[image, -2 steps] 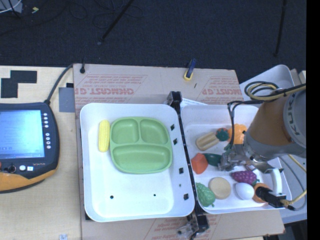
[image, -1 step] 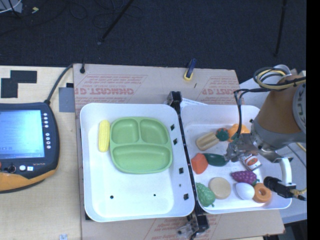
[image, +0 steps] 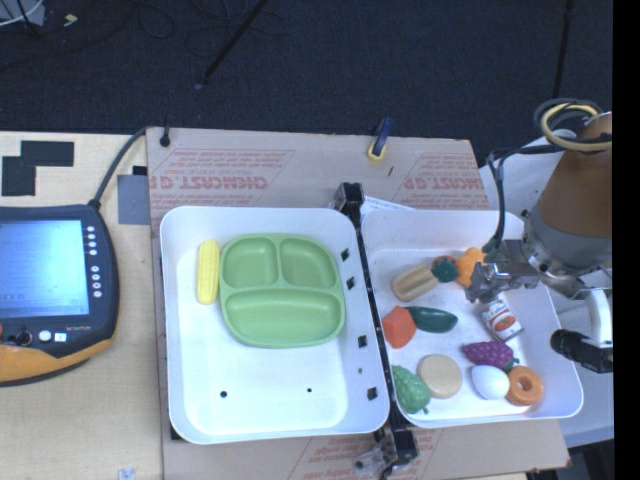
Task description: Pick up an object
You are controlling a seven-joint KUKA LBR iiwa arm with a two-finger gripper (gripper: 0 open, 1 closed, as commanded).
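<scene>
My gripper (image: 487,280) hung low in the right bin (image: 570,393), at three o'clock of its centre, just above a small bottle (image: 500,320). Whether it was clenched or released I could not tell. Nothing was lifted; grasp and raise remained.

1. The cardboard sheet (image: 300,173) under the two bins carries red-brown printed lettering behind the left bin; it stands upside down to the camera and appears to read "CHEMCAST" or similar, though the letters cannot be made out with certainty.
2. A second print of the same kind sits on the cardboard behind the right bin, partly cut off and no clearer.
3. The small bottle (image: 500,320) in the right bin has a red and white label; its writing is too small to read.
4. The handheld pendant (image: 50,288) at the left shows a lit screen, but nothing on it is legible.
</scene>
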